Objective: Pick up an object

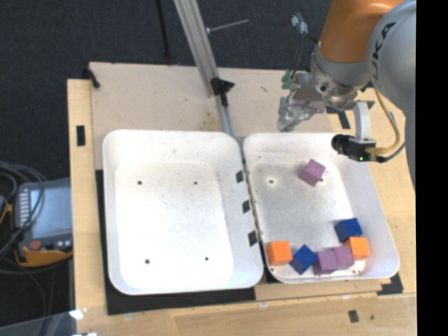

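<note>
Gripper poised above the right bin's far edge

The gripper [290,120] is seen raised over the far rim of the right bin [367,187]; whether anything is held cannot be told. The lone purple cube [312,171] lies just nearer the camera, slightly rightward, well apart from the clustered blocks

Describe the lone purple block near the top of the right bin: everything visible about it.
The purple block is a small, matte, light-purple cube, possibly foam, resting slightly rotated on the speckled floor of the right bin. It sits alone in the bin's upper half, touching no other block and no wall. The pincer hangs above and to its left, apart from it.
</note>
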Robot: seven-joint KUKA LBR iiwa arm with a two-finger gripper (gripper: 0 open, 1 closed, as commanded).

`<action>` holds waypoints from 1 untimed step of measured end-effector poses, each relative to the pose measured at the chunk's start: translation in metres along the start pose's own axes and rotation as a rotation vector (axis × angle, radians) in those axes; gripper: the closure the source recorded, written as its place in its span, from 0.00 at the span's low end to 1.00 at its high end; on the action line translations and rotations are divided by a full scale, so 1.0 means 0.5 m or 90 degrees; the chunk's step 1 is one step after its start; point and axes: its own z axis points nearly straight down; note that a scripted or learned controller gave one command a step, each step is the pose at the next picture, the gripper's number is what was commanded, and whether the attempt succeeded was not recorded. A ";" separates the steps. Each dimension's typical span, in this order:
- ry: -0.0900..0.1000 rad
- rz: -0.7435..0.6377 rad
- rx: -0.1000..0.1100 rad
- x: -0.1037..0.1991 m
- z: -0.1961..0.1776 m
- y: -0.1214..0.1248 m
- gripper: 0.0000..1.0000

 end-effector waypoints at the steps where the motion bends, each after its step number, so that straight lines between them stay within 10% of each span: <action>1: 0.000 0.000 0.001 0.110 0.002 -0.027 1.00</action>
